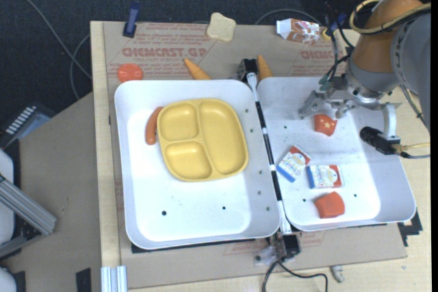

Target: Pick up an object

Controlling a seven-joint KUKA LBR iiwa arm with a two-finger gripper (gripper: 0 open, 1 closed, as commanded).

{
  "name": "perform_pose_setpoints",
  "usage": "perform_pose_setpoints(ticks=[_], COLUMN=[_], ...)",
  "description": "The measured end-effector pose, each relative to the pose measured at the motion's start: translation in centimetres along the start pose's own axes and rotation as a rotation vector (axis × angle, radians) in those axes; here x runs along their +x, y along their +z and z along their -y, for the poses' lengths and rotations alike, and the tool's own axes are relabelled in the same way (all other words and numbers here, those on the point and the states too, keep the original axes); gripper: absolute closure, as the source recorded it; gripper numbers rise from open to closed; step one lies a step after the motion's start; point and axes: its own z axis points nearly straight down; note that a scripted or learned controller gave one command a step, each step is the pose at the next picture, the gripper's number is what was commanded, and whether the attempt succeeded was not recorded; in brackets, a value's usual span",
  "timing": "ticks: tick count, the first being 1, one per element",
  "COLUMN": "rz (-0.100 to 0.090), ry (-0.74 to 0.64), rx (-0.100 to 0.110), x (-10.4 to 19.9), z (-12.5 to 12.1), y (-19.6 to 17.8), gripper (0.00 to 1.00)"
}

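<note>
My gripper (324, 106) hangs low over the far part of the right bin (383, 195), its two fingers spread open. A small red piece (324, 124) lies on the bin floor just in front of the fingertips, with nothing gripped between them. Nearer the front of this bin lie a small white-and-blue carton (293, 164), a second carton with red ends (324, 176), and a red-orange block (330, 205).
The left bin (171, 222) holds a yellow divided plate (202, 139) with a sausage (150, 126) beside it. Behind the bins on the bench lie a bread slice (221, 26), a carrot (196, 70), an orange disc (129, 72) and a small milk carton (298, 29).
</note>
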Motion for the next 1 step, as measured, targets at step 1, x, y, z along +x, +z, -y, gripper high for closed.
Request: perform_pose_setpoints(ticks=[1], rz=[-0.001], ry=[0.001], rx=[0.003], x=[0.56], z=[2.00], y=[1.05], gripper=[0.00])
